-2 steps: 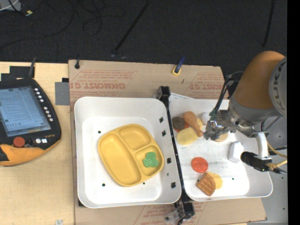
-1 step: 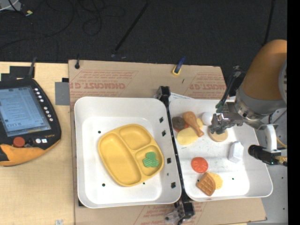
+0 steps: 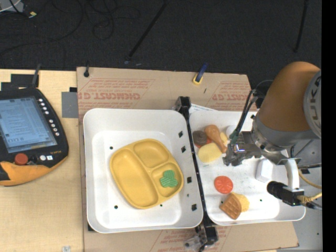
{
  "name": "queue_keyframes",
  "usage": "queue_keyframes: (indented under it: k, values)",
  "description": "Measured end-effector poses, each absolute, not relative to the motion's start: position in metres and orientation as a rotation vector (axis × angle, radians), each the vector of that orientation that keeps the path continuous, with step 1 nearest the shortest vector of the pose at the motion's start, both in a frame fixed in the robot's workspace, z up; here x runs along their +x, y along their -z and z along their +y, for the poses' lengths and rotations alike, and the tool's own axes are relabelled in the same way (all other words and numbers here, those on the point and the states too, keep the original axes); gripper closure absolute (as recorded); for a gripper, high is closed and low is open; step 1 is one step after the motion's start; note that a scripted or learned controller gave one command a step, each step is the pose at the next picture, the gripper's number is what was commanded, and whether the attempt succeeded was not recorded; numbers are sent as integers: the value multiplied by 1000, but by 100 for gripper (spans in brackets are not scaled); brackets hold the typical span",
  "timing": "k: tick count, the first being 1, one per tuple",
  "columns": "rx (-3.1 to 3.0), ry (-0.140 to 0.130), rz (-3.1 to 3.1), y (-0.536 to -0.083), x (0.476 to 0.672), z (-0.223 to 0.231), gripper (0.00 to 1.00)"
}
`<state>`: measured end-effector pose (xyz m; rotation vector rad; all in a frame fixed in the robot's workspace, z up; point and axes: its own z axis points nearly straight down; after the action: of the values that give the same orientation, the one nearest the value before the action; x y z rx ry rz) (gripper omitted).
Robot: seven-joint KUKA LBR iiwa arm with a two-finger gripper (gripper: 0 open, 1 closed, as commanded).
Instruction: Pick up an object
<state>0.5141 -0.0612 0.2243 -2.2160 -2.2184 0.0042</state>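
Note:
The right bin [image 3: 262, 206] holds several toy foods: a brown round piece [image 3: 199, 137], an orange drumstick-like piece [image 3: 214, 135], a pale yellow lump [image 3: 209, 153], a red tomato slice [image 3: 223, 184] and a tan bread-like chunk [image 3: 234, 205]. My gripper [image 3: 231, 155] hangs low over this bin, just right of the yellow lump and the drumstick piece. Nothing shows between its fingers.
The left bin [image 3: 100, 140] carries a yellow divided plate [image 3: 137, 172] with a green leafy piece [image 3: 169, 179] in one compartment. A white object [image 3: 263, 170] lies at the right bin's right side under the arm. A teach pendant [image 3: 29, 135] rests left of the bins.

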Motion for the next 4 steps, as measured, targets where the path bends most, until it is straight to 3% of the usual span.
queue_keyframes:
  k: [1, 3, 4]
  values:
    - [-2221, -4, -2218, -220, 518, -76, 100]
    - [-2219, -1, -2221, -232, 529, -64, 100]
    - [-2220, -3, -2219, -236, 520, -73, 100]
